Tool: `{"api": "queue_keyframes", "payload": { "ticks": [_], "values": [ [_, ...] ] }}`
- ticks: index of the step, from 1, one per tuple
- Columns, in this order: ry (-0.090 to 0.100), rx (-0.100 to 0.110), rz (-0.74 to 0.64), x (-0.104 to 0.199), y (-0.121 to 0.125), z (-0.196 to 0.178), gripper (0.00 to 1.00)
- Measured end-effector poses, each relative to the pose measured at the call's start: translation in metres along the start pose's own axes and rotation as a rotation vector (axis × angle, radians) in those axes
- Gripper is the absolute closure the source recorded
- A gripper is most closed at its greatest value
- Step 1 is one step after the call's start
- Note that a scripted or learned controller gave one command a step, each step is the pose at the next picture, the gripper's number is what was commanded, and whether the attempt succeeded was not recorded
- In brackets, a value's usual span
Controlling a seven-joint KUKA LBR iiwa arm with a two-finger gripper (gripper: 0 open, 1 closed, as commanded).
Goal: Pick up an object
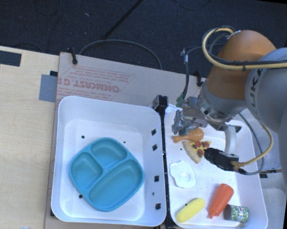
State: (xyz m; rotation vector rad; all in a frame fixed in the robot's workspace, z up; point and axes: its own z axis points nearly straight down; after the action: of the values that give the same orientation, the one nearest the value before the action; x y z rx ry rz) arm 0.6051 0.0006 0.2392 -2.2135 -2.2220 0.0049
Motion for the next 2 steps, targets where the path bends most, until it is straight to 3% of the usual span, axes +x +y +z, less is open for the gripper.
{"api": "queue_keyframes", "payload": {
  "ticks": [2],
  "values": [
    [-0.001,-0.003,-0.001,0.109,0.034,0.009,1.00]
  ]
}}
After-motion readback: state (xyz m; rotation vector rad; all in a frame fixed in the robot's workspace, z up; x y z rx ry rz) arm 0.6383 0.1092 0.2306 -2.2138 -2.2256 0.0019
